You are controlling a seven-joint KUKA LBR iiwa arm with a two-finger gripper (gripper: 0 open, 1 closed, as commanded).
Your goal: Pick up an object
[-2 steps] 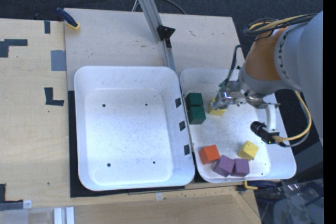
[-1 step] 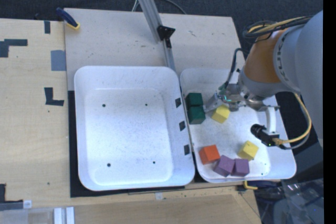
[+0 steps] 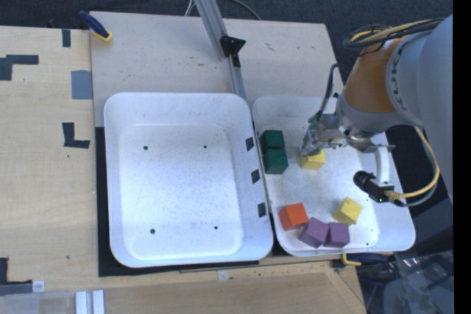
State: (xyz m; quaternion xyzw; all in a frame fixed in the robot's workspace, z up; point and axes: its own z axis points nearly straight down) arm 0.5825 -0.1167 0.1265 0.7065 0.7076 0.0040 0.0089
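White right bin [image 3: 383, 232]: fingers [image 3: 318, 147] hidden, state unclear, directly above yellow block [image 3: 313, 160].

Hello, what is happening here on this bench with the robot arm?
A grey robot arm with an orange band reaches into the right shallow white bin. Its tool is down over a small yellow block; whether it grips the block is unclear. Nearby lie a dark green block, an orange cube, two purple blocks and another yellow cube.
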